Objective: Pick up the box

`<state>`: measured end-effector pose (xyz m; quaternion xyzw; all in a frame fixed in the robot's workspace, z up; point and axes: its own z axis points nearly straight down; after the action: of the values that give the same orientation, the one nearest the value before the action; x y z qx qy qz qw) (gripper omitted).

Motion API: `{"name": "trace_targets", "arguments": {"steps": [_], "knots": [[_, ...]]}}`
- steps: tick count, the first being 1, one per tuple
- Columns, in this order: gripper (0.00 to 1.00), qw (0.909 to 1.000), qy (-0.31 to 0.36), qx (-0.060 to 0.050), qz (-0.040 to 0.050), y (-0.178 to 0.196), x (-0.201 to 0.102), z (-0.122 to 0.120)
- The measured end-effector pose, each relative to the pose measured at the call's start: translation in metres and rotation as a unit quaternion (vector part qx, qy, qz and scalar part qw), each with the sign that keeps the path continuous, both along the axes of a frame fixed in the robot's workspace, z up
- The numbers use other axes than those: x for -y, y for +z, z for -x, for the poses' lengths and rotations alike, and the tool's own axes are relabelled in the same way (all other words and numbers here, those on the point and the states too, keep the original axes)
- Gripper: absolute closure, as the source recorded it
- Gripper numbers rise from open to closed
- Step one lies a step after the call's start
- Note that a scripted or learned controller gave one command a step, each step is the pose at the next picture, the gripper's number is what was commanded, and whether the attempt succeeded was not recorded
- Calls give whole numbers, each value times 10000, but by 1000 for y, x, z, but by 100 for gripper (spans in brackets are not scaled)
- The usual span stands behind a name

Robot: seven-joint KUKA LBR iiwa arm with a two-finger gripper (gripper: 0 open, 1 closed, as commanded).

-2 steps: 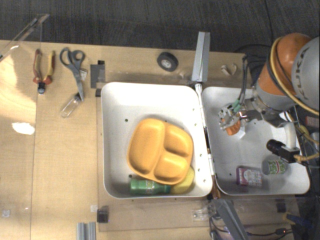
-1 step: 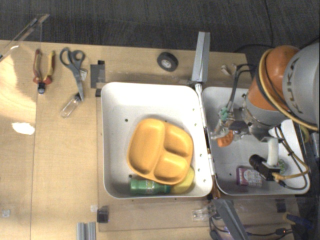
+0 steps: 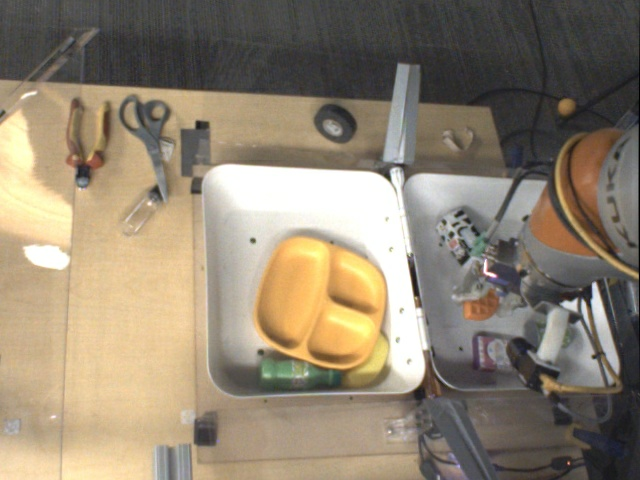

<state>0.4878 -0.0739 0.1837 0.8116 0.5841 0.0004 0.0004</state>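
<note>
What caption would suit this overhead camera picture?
Robot arm reaches over the right bin of small items; a yellow divided tray lies in the left bin.

Light is bright and even over the bench [image 3: 120, 368], coming from above — a broad pale glare washes its wood on the side farthest from the gripper [image 3: 490, 276], with a small white hot spot below it. The white bins [image 3: 230, 268] look nearly blown out, their inner walls shaded softly. The yellow tray [image 3: 322, 301] carries mild sheen. Small items beside the gripper are blurred — fine detail is lost. The dark floor beyond shows grain.
</note>
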Motion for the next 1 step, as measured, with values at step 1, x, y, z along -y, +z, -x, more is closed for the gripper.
{"name": "trace_targets", "arguments": {"steps": [1], "knots": [[100,9982,607,15,13,36,116,-31]]}}
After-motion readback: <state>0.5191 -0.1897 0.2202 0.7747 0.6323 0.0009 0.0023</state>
